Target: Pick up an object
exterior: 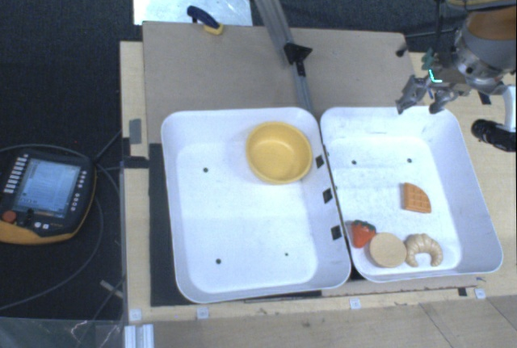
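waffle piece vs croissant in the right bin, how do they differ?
The waffle piece is orange, flat and wedge-shaped; the croissant is pale tan, rounded and curved. The waffle piece lies alone mid-bin; the croissant sits beside a round bun near the front wall. Both are toy foods in the right bin.

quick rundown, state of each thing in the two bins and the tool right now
Round yellow plastic bowl: upright, open side up, at the left bin's far right corner.
Orange waffle wedge: lying flat in the right bin.
Small red tomato: at the right bin's near left corner, touching the cracker.
Round beige cracker: lying flat, between tomato and croissant.
Tan croissant: lying flat, right of the cracker.
Tool: above the right bin's far edge, holding nothing.
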`<action>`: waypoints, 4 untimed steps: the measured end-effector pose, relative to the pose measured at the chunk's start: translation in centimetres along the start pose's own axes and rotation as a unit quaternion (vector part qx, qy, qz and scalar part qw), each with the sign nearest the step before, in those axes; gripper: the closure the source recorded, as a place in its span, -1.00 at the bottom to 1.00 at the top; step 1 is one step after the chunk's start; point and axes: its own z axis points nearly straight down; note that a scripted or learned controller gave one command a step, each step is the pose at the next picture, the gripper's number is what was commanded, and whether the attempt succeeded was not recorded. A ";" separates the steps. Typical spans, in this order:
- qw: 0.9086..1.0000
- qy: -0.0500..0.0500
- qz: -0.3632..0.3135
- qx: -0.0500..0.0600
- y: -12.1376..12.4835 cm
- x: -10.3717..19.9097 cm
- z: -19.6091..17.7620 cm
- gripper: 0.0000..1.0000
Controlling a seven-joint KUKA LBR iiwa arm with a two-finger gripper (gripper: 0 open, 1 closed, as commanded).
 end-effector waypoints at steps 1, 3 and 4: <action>1.000 0.000 0.000 0.000 0.0 0.0 0.0 -1.00; 1.000 0.000 0.000 0.002 0.2 1.8 11.1 -1.00; 1.000 0.000 0.000 0.002 0.1 1.8 16.3 -1.00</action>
